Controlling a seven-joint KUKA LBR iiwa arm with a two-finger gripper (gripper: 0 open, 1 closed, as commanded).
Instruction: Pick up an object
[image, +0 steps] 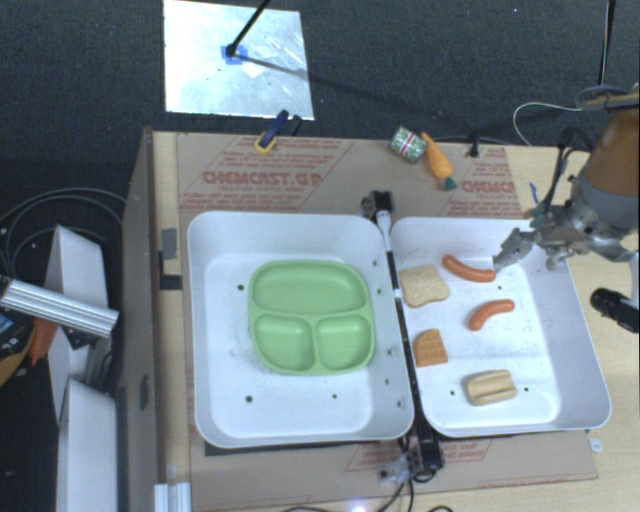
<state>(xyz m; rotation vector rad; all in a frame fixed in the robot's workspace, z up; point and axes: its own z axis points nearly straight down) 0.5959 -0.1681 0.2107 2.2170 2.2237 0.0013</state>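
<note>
Gripper (530, 247), finger state indiscernible, poised over the right bin (580, 340) beside the upper sausage (468, 268). Nearby lie a second sausage (491, 313), bread slice (424, 286), orange wedge (430, 348) and bun (489, 386). The left bin (215, 300) holds a green divided tray (311, 316).

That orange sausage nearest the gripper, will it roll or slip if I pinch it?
The orange sausage is rounded and looks smooth, so it may slip. Its slight curve probably limits rolling on the flat white bin. It looks like light toy food, easily nudged by the gripper.
</note>
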